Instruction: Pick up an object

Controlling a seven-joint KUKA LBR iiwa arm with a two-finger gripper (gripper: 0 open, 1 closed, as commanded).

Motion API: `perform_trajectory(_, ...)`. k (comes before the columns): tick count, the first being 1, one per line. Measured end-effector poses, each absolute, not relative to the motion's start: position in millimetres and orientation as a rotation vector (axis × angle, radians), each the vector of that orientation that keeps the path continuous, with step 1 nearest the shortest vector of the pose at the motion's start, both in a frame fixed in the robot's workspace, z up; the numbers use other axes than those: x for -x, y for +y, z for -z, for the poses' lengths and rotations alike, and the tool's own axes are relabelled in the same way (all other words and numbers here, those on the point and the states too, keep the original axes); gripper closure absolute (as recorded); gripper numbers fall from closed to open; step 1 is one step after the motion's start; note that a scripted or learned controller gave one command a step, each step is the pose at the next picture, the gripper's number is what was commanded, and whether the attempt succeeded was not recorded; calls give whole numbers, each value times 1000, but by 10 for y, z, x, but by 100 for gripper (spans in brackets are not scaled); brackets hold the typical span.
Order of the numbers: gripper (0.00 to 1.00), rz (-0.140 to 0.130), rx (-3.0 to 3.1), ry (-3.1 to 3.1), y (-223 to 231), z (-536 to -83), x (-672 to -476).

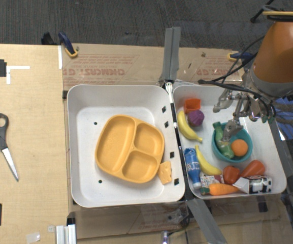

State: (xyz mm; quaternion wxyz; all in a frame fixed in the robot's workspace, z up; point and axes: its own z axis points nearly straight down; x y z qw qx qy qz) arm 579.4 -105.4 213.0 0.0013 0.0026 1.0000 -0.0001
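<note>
Fingers (229,132) of the gripper (231,130) hang over the teal bowl (222,151) in the right bin (278,151), beside the orange ball (240,147) resting in that bowl; whether they are open or closed cannot be told. Around the bowl lie two bananas (185,125), a purple ball (196,118), an orange cup (192,104), a blue bottle (192,163) and a carrot (222,189). The left bin (80,151) holds a yellow divided plate (130,149) with a cheese wedge (165,173) just beside it, and scissors (3,141) lie on the table (24,187).
</note>
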Motion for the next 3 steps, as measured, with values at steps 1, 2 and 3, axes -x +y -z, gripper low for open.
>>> perform_trajectory(1,0,2,6,3137,-1097,-930,-5854)
perform_trajectory(2,0,-9,29,3137,-1546,-931,-5437)
perform_trajectory(3,0,-7,61,3139,-1851,-915,-5912)
